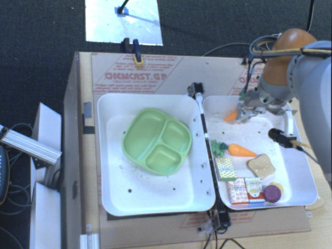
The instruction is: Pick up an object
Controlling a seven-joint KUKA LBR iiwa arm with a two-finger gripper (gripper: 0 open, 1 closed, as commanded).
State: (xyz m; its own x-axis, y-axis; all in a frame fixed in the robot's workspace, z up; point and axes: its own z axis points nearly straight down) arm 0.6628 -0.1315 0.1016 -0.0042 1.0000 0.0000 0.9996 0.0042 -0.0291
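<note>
orange wedge-shaped toy piece (231,116) lies at the right bin's (309,180) 11 o'clock corner, just beside the gripper (246,112) at its 9 o'clock; cannot tell the gripper's opening, and nothing is seen held.

So there's just one camera on me, fixed up above the bench (155,69) and looking down at a slant. It faces the far edge, where dark carpet (41,30) and a shiny sheet (124,14) sit at the top of the frame. It's back far enough to take in both bins whole, left bin (111,139) and right bin (301,183), with the bench's near edge at the bottom. My arm (306,71) comes in from the right side, cut off by the frame, so my hand (248,112) reads from above and a bit behind.
</note>
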